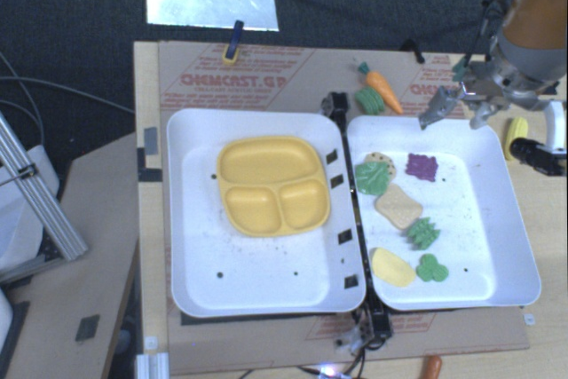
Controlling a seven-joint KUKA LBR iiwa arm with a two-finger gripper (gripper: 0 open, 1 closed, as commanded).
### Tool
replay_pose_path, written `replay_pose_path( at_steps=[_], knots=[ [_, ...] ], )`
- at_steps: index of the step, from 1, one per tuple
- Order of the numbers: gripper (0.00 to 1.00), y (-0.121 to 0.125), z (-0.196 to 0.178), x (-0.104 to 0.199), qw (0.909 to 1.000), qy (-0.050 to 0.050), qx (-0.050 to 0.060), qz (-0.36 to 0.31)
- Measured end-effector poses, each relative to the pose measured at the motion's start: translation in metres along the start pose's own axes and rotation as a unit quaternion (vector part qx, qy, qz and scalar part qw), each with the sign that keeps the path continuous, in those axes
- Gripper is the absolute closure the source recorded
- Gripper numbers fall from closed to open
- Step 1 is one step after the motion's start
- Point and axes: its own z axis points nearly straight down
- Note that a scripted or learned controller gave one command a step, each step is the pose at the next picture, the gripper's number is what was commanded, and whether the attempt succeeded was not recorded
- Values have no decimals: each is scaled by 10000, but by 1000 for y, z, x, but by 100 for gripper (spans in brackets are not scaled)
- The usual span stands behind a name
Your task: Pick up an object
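In the right bin [497, 217] a yellow piece [392, 267] at six o'clock, bread [398, 209] mid-bin and a purple piece [422, 166] at twelve lie ungrasped, while the gripper [459, 108] hovers past the one o'clock rim, fingers spread, holding nothing, so the pick remains.

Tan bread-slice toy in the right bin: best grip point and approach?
Take the flat tan bread-slice toy across its narrower width, coming straight down from above. It lies flat and tilted diagonally, so the end effector should probably rotate to match. The green leafy toy crowds its lower-right end; grip mid-slice.
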Motion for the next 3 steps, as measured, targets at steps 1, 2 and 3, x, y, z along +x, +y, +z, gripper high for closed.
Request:
replay_pose_path(
  at_steps=[1, 2, 3],
  knots=[
    [0, -51, 118, -32, 10000, 10, 66, 31],
    [0, -95, 191, 23, 10000, 23, 44, -11],
    [0, -76, 147, -11, 10000, -11, -18, 18]
  ],
)
